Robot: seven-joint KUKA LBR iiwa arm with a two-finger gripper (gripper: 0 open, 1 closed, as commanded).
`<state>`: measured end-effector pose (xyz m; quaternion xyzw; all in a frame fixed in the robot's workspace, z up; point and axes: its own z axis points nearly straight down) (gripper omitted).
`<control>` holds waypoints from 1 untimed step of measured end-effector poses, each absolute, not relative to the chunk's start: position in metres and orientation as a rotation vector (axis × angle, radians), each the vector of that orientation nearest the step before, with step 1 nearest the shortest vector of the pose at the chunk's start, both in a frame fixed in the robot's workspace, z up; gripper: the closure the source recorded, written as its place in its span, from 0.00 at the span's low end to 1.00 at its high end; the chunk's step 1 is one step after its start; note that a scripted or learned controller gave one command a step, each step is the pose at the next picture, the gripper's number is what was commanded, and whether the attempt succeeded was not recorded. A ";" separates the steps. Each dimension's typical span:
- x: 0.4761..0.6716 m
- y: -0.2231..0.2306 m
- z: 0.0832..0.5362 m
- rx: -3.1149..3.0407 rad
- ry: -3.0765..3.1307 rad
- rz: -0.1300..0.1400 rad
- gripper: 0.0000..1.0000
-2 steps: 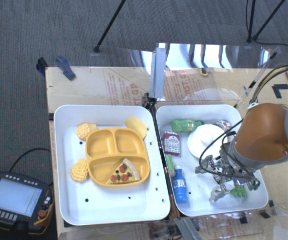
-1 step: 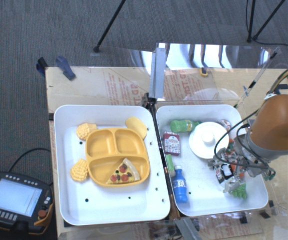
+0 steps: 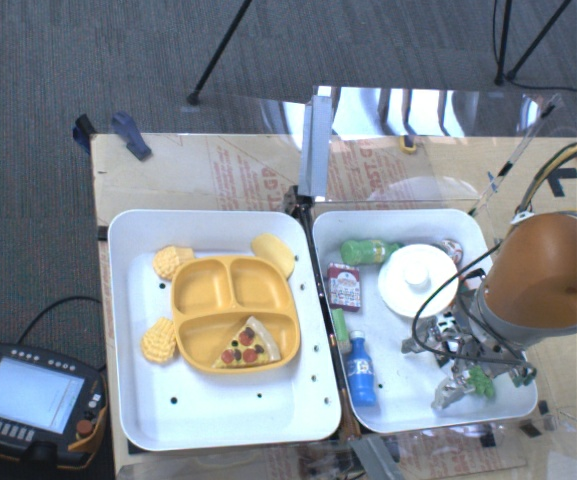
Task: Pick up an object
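Printed matter, legibility poor throughout; cardboard sheet (image 3: 238, 173) on the worktop behind the two bins: red print in slanted lines and a triangular mark, letters too small and skewed to read; small red carton (image 3: 344, 287) in the right bin: white panel with print, not readable; blue bottle (image 3: 360, 369) in the right bin: white label patch, wording unreadable; handheld pendant (image 3: 28, 396) at lower left: lit screen, nothing legible.

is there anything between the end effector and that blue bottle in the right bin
Nothing visible. The end effector sits low in the right bin, to the right of the blue bottle, with bare white floor between them. The small green item lies beside the end effector, on its far side.
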<state>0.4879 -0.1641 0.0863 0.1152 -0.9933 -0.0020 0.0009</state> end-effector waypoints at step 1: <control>0.514 -0.206 0.087 0.325 -3.127 -0.014 0.00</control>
